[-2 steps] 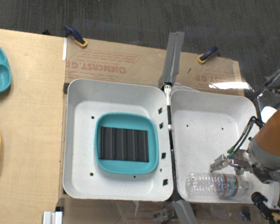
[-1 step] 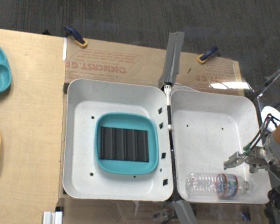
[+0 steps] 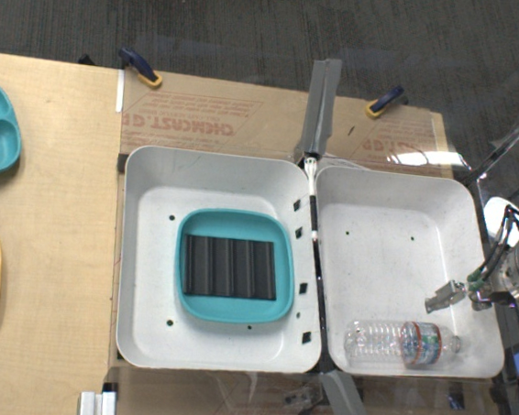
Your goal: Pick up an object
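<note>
The clear plastic bottle (image 3: 404,342) lies on its side near the front wall of the right bin (image 3: 398,207), apart from the hand (image 3: 448,297), which hangs just above it, holding nothing; how wide it stands I cannot tell. Being round and slick, the bottle could roll or squirt away toward the wall if the hand closes off-centre.

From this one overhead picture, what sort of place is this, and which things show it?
Probably a robotics lab test bench: two white bins side by side, a gripper reaching in above a plastic bottle, and cardboard clamped down behind.
</note>
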Controlling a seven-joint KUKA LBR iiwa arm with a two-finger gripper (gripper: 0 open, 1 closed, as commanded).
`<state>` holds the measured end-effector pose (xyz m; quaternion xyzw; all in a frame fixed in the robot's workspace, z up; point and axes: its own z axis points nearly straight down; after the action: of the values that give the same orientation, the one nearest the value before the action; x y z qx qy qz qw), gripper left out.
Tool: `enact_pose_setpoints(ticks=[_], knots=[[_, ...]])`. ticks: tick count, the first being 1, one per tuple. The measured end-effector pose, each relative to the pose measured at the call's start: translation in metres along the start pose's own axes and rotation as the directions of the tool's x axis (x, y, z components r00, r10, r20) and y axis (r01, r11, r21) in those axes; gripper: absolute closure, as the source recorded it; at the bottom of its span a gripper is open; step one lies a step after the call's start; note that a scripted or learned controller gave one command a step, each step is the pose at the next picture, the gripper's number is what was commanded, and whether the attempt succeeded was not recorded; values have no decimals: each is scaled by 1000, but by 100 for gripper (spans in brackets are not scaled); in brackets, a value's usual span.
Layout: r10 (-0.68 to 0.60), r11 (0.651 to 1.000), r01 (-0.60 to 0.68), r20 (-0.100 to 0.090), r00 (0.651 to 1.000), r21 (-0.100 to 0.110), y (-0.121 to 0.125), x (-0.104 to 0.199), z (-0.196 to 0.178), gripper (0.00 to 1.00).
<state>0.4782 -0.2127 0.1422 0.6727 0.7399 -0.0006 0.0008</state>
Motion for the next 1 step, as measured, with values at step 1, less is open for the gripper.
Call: enact_pose_setpoints(ticks=[1], knots=[[-72,997,72,-3,997,3,6,75,52,0]])
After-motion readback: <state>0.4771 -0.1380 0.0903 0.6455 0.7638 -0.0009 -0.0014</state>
